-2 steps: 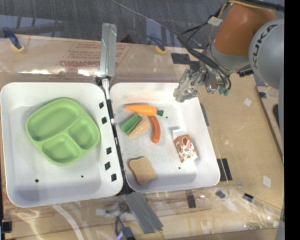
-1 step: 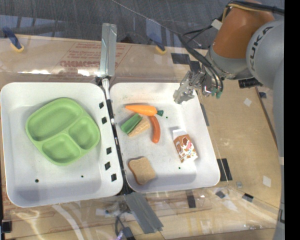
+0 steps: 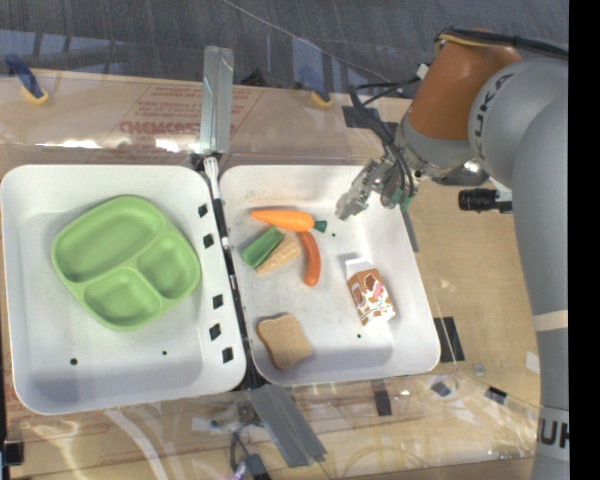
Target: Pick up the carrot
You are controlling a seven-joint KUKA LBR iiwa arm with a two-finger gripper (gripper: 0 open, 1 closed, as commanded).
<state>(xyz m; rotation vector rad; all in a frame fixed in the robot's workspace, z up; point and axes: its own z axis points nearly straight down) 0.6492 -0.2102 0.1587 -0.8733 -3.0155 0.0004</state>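
A long orange carrot (image 3: 282,220) lies in the right white bin (image 3: 420,318); beside its tip hangs the metal two-finger gripper (image 3: 352,206), grasp state unclear.

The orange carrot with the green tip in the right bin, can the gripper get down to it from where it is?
Probably yes: the gripper hangs just beyond the orange carrot, with nothing lying over it.

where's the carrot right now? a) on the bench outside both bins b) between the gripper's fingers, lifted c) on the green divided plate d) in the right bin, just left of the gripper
d: the carrot lies flat on the floor of the right bin, its green end toward the gripper, which sits just to its right; the green divided plate is in the left bin.
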